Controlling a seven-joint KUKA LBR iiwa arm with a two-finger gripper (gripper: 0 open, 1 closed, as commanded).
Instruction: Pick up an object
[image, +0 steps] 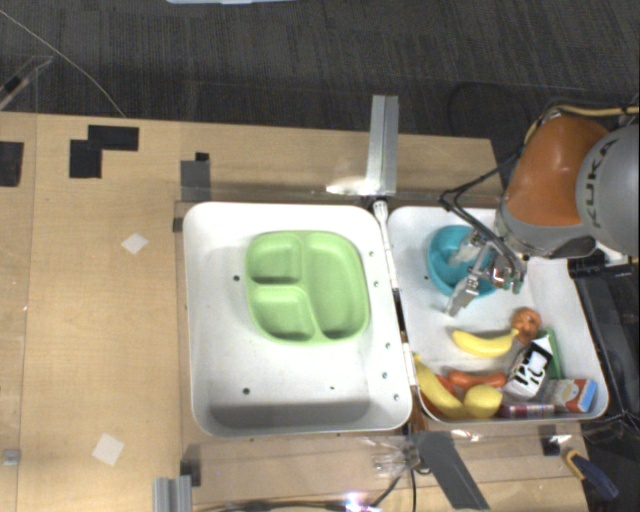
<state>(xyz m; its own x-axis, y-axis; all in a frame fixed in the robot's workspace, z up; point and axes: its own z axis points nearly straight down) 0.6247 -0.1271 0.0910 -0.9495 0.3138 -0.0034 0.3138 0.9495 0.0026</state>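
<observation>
Blue bowl (447, 256) right under end effector (468, 293), finger state unclear; rim grip likely slips or tips

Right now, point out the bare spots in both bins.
Left bin: bare floor rings the green tray, widest along the near edge. Right bin: bare strip between the blue bowl and banana, partly under the gripper. Its near end is crowded.
</observation>
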